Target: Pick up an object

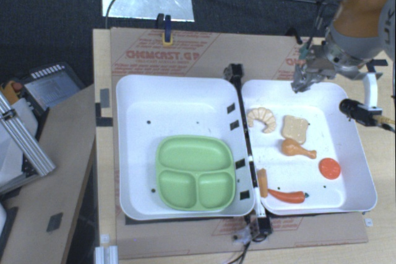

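My gripper [301, 85] hangs over the right bin's [359, 195] far edge; I cannot tell its opening. The drumstick [297, 148] looks light and rigid; I'd pinch its thick end.

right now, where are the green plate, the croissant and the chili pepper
green plate [195, 157]: camera view, on the rim above its large compartment
croissant [263, 118]: camera view, middle of its curved body
chili pepper [286, 196]: camera view, middle of its red body

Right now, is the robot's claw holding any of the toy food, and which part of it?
Nothing is held. The claw hangs above the far edge of the right bin, and the toast and shrimp lie below it.
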`<action>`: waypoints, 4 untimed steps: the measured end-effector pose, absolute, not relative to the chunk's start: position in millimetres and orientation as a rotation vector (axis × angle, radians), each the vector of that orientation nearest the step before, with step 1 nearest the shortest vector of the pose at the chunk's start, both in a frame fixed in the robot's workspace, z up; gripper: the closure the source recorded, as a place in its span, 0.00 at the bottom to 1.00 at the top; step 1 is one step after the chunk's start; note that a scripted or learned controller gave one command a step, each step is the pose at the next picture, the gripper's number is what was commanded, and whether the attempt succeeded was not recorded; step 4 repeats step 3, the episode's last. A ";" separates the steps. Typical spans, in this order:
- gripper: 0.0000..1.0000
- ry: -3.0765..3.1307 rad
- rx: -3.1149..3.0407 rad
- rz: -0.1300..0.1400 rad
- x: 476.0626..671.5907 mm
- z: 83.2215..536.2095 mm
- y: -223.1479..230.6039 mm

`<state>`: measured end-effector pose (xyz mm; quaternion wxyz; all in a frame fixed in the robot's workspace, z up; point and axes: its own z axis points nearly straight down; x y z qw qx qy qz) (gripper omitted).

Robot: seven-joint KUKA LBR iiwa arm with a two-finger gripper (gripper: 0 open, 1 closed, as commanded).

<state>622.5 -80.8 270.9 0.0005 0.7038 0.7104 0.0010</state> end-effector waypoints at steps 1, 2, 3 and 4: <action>1.00 2.232 2.211 0.002 625.9 249.7 -29.1; 1.00 2.230 2.211 0.004 631.6 252.7 24.7; 1.00 2.231 2.212 0.002 636.7 232.6 68.6; 1.00 2.231 2.212 0.002 636.7 232.6 68.6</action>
